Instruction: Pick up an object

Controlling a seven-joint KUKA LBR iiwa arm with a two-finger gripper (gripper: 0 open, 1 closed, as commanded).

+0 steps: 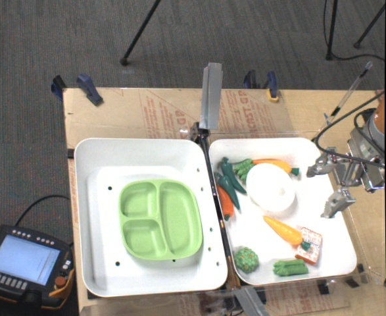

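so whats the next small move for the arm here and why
Probably ease the gripper left and down toward the orange carrot. The gripper hangs over the right bin's right side with nothing between its fingers, and the carrot lies nearest with bare white floor around it, unlike the vegetables crowded against the white bowl.

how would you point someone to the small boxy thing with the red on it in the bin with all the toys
Start at the right bin, the one crowded with toy food. Go to its near right corner, just past the tip of the orange carrot. The small box lies there tilted, red-edged with a printed face: the one flat, square-cornered item among rounded vegetables.
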